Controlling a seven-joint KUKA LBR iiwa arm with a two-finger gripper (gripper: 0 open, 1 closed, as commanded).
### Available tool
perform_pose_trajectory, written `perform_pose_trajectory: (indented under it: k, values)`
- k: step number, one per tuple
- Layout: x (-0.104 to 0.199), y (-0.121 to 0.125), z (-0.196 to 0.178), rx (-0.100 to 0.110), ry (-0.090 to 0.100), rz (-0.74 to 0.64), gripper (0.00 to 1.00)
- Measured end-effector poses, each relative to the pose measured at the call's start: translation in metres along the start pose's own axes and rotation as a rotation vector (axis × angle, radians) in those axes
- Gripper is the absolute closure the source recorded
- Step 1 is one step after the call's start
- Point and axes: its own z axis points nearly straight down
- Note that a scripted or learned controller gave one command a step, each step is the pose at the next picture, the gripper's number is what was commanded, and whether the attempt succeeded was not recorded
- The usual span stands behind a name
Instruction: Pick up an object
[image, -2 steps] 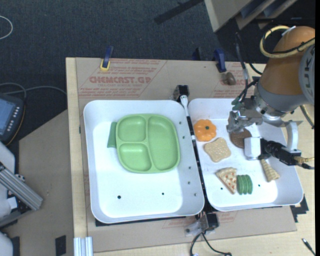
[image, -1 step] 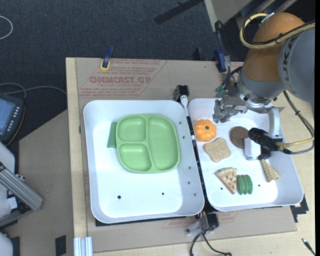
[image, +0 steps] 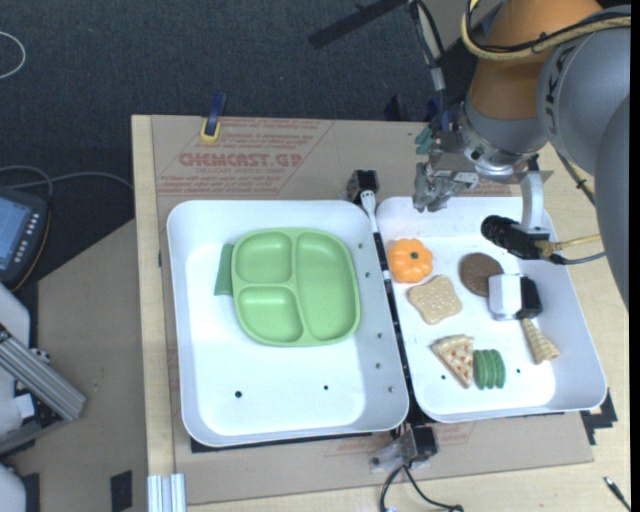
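The orange pumpkin (image: 409, 259) sits at the far left of the right bin (image: 575, 345), against the divider, roundish with no clear long axis. My gripper (image: 436, 192) hangs above the bin's far rim, so the pumpkin lies just nearer the camera and slightly left. Nothing sits between my fingers; open or closed, I cannot tell.

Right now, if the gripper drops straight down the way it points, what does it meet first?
Probably bare floor of the right bin at its far-left corner; the gripper looks short of the orange pumpkin. Depth is unclear.
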Motion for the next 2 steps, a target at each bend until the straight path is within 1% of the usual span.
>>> perform_pose_trajectory:
  k: [1, 2]
  values:
    - [-0.002, 0.005, 0.003, 0.002, -0.002, 0.002, 1.0]
    - [-0.008, -0.004, 0.019, 0.009, 0.0, 0.004, 1.0]
